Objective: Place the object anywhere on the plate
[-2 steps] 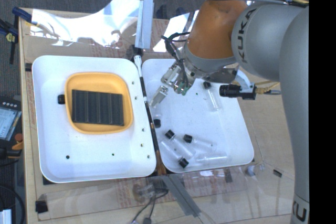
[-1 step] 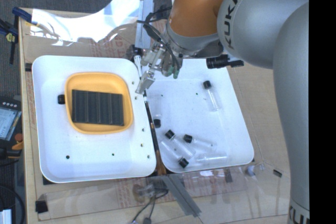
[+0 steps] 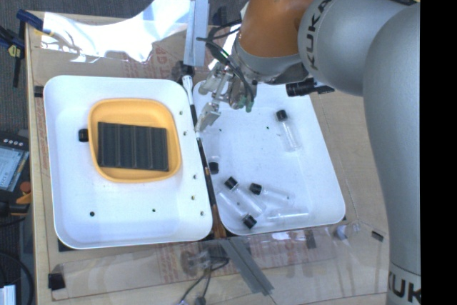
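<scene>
Over the table's right bin [image 3: 325, 175] a grey arm [image 3: 357, 39], left bin [image 3: 64, 218] bearing the yellow plate [image 3: 107, 118], claw [image 3: 214, 100] by the bins' seam, grip impossible to tell, clear capped vials [image 3: 287, 131] scattered right

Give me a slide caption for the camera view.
KUKA arm's tool hovers between bins; yellow plate left, clear vials right.
</scene>
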`<state>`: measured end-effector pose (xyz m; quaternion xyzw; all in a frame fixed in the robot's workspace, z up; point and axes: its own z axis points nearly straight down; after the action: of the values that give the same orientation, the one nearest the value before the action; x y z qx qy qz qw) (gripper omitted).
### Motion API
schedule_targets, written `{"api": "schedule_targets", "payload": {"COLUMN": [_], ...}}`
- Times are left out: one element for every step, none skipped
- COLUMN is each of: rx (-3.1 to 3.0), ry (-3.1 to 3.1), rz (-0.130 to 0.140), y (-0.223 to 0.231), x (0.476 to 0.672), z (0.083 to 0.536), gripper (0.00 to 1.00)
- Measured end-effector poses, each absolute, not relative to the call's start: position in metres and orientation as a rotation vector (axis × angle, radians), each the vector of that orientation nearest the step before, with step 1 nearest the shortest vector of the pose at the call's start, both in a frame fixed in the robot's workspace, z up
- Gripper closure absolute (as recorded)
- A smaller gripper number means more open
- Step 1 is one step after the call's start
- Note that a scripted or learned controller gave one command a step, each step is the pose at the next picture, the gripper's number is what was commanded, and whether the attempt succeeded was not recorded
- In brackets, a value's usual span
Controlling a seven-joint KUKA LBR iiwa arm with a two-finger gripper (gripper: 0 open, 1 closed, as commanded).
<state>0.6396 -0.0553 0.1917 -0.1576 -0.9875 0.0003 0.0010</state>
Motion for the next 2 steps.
{"api": "schedule_targets", "payload": {"rx": [-0.027, 0.413], "ry": [-3.138, -3.112], "rz": [0.000, -0.001], "y": [-0.053, -0.055], "x": [0.628, 0.611], "z": [0.192, 0.198], "gripper": [0.00, 0.00]}}
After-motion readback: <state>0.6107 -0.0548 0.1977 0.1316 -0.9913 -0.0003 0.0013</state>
